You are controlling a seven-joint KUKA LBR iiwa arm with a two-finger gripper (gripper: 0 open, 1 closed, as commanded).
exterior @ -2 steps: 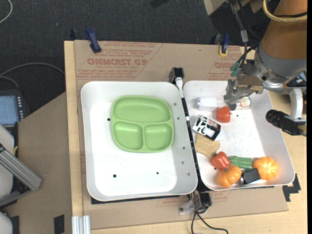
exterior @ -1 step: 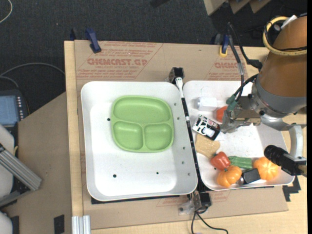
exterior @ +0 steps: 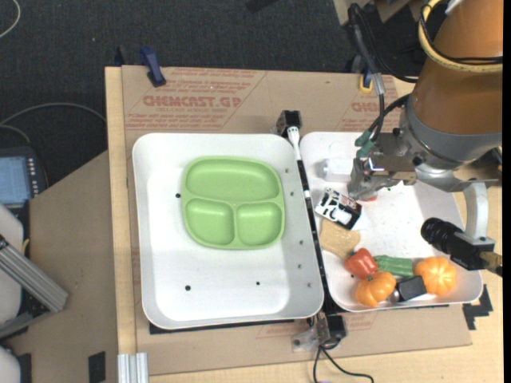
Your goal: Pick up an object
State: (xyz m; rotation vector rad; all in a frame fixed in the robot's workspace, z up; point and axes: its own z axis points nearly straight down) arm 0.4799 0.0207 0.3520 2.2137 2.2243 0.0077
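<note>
Camera view. Right bin [exterior: 463,298], near edge: two orange mini pumpkins [exterior: 375,288] [exterior: 437,274], black block [exterior: 411,288], red pepper [exterior: 361,262], green vegetable [exterior: 395,265], tan slice [exterior: 342,238]. Farther: black-and-white card [exterior: 336,207] just beside tool [exterior: 366,183]; tool's grip state cannot be told. Left bin [exterior: 156,238]: green divided plate [exterior: 233,201]. Counter [exterior: 120,206] beneath.

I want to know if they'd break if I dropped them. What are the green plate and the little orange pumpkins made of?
The green plate looks like plastic: one even pale green, smooth and matte, with rounded moulded compartments. The two orange pumpkins also look like plastic toy food, with glossy highlights on their ribbed skin, though soft rubber cannot be ruled out. The white bins look like thin moulded plastic too.
</note>
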